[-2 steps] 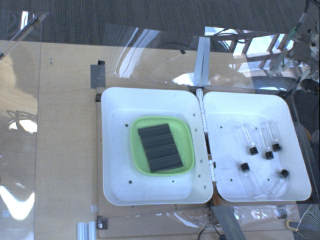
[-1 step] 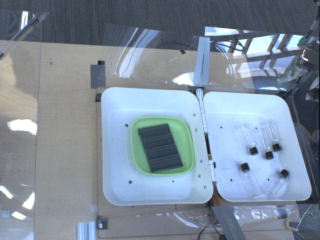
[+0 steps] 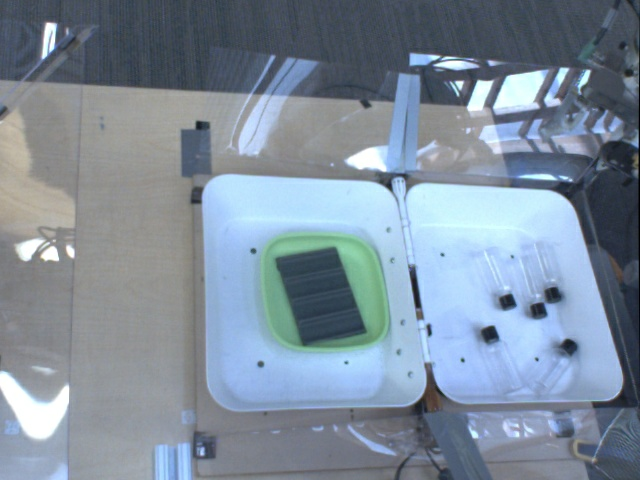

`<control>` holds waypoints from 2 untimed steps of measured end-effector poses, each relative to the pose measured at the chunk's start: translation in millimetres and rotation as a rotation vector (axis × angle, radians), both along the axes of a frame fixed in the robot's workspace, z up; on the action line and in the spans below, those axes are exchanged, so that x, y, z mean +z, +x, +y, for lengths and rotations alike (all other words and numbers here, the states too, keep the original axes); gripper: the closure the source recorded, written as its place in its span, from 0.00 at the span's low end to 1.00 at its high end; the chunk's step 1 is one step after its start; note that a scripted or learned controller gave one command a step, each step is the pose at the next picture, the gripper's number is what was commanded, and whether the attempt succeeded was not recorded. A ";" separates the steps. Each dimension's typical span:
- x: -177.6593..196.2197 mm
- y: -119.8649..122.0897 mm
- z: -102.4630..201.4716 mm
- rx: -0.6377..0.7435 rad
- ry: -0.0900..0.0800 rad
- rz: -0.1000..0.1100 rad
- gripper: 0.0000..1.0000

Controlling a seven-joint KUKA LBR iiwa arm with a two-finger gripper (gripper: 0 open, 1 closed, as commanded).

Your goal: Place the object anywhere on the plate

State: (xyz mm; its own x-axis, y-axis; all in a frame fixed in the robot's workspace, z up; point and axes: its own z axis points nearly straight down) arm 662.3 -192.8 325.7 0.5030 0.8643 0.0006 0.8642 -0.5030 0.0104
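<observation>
The dark grey ribbed block lies flat on the green plate, slightly askew and within the plate's rim. The plate sits in the middle of the left white bin. In the right white bin, well apart from the plate, five clear vials with black caps lie scattered. Whether the pincer is open or closed cannot be told
</observation>
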 end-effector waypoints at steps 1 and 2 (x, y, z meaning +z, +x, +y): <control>23.8 -43.1 -5.4 -0.087 0.002 -0.001 0.00; 1.9 -32.0 0.0 -0.150 0.004 0.004 0.00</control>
State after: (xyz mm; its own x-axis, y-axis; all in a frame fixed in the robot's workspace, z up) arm 630.3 -192.8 327.6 0.6267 0.7793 0.0020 0.7793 -0.6267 0.0050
